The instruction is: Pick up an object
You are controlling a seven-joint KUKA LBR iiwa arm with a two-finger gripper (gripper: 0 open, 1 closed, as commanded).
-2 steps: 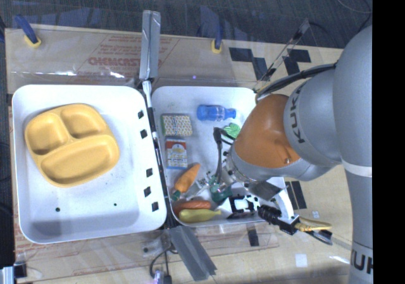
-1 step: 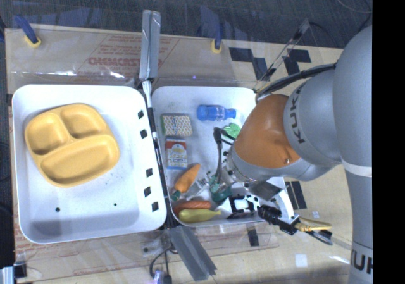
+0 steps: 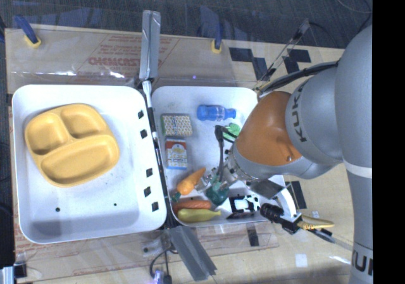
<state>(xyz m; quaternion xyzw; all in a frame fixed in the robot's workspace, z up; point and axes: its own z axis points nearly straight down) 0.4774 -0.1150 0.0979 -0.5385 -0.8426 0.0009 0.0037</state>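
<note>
My gripper (image 3: pixel 214 189) is low in the right bin (image 3: pixel 209 96), near its front edge, under the orange wrist band. A small teal object (image 3: pixel 216 195) sits right at its tip; I cannot tell whether it is held. An orange carrot (image 3: pixel 191 181) lies just left of the gripper. A red-orange item (image 3: pixel 193 203) and a yellow banana (image 3: pixel 197 215) lie in front of it. Farther back are a red-and-white packet (image 3: pixel 176 153), a tan box (image 3: pixel 176 125), a blue bottle (image 3: pixel 215 112) and a green item (image 3: pixel 233 129) partly hidden by the arm.
The left bin (image 3: pixel 38 213) holds a yellow divided tray (image 3: pixel 71 143) in its back half. A grey divider rail (image 3: pixel 150 49) runs between the bins. The arm covers the right bin's right side.
</note>
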